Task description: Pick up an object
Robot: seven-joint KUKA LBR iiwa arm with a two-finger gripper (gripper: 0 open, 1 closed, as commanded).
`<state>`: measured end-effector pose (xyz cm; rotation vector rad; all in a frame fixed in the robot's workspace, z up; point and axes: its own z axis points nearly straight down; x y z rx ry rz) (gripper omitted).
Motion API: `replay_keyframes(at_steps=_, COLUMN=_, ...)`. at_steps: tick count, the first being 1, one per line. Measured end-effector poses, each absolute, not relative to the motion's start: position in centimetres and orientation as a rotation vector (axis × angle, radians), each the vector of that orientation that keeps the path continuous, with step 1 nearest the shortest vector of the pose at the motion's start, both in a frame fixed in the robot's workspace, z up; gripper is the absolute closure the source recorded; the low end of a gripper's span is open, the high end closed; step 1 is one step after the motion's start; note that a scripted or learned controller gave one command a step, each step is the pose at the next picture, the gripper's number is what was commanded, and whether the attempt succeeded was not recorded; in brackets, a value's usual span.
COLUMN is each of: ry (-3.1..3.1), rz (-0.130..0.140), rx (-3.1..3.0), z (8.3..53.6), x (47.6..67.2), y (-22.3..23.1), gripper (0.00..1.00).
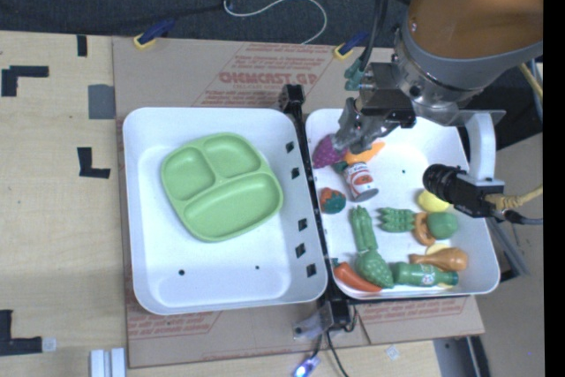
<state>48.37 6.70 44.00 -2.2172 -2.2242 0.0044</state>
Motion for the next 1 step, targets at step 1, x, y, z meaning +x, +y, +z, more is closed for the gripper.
replay_keyframes(at_steps=1, ry=-2.226, rz=0.006, rx=-2.215, z=44.96, x=48.39, y=6.76, gripper=1.0)
